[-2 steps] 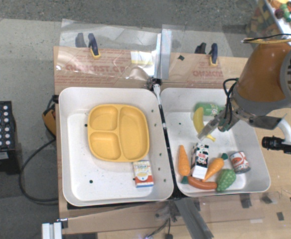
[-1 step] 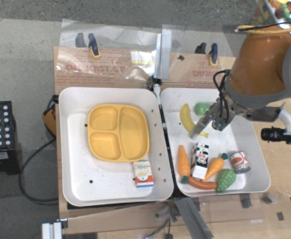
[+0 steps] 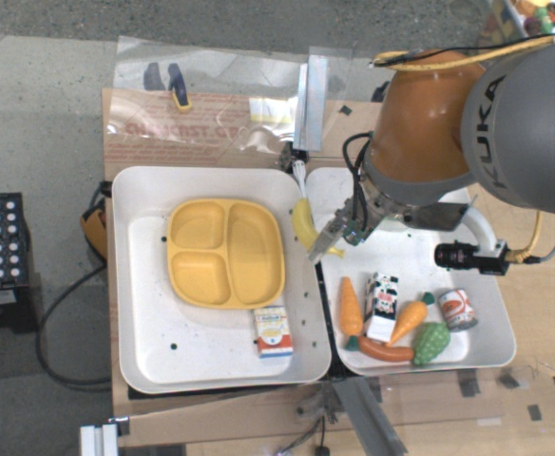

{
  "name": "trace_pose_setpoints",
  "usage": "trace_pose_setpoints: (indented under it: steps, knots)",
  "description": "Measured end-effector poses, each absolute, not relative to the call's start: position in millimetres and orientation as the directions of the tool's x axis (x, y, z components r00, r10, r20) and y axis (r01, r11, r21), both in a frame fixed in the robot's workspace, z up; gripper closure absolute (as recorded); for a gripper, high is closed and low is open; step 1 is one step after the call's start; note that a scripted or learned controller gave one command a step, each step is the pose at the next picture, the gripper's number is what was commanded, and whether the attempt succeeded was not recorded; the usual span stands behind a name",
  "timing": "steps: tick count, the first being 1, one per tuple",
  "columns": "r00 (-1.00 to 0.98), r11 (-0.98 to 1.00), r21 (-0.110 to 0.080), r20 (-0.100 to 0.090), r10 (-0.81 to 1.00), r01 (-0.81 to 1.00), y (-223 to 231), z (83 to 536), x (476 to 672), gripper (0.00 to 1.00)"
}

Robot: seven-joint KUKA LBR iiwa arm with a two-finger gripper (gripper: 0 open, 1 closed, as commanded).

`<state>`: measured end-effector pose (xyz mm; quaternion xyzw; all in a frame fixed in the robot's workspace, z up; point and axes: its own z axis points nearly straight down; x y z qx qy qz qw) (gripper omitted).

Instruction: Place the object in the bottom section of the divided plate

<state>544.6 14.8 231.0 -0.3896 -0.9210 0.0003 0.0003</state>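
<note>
White bins sat side by side on the bench (image 3: 211,131). Nearest, a small carton (image 3: 273,332) lay in the left bin (image 3: 135,283), below the yellow divided plate (image 3: 226,252). Farther right, the gripper (image 3: 327,242) clamped a banana (image 3: 303,222) over the bins' shared edge.

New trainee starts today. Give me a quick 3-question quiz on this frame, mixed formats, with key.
1. True or false: the yellow divided plate sits in the left bin.
2. Which item lies in the left bin just below the plate? A) small carton B) tin can C) carrot
3. Fill in: the gripper hangs near the ____, over the divide between the two bins.

Key: 1 true; 2 A; 3 banana
</note>
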Motion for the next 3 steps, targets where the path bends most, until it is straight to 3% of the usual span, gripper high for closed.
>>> trace_pose_setpoints:
  steps: [1,2,3]
  knots:
    - [-0.895,0.895,0.001,-0.002,0.446,0.446,90,246,549.7,1.0]
    - [-0.917,0.917,0.0,-0.003,0.399,0.399,59,261,584.3,1.0]
    - [-0.917,0.917,0.001,-0.003,0.398,0.398,59,261,584.2,0.0]
